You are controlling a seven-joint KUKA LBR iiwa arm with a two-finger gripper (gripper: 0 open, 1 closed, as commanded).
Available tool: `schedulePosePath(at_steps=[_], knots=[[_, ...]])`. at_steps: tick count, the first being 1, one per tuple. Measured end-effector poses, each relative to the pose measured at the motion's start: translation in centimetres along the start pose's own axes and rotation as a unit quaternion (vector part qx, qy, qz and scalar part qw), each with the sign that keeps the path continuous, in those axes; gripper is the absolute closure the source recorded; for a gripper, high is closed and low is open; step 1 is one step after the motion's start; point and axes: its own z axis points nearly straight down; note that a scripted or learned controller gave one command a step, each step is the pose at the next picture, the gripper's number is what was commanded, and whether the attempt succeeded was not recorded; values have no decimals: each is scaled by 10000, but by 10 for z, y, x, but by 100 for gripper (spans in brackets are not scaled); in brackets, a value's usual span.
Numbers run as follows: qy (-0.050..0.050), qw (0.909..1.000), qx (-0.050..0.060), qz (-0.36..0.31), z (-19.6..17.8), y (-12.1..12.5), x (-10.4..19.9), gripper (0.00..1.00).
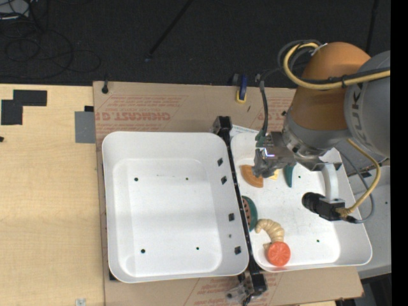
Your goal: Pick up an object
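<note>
Hovering over the orange-brown piece [254, 178] in the right bin [357, 250], the gripper [264, 166] may close on nothing; I cannot tell its state.

Grey arm [376, 101] with orange band, yellow cables, seemingly metallic claw [264, 164].

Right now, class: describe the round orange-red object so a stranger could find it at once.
Start at the right-hand white bin and go to its near edge. There lies the round orange-red disc, touching a curved beige piece; it alone is bright red and circular.
</note>
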Motion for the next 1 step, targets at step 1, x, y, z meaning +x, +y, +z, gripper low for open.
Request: schedulePosePath(at_steps=[1], knots=[[-4, 10000, 14, 1, -29, 3, 34, 100]])
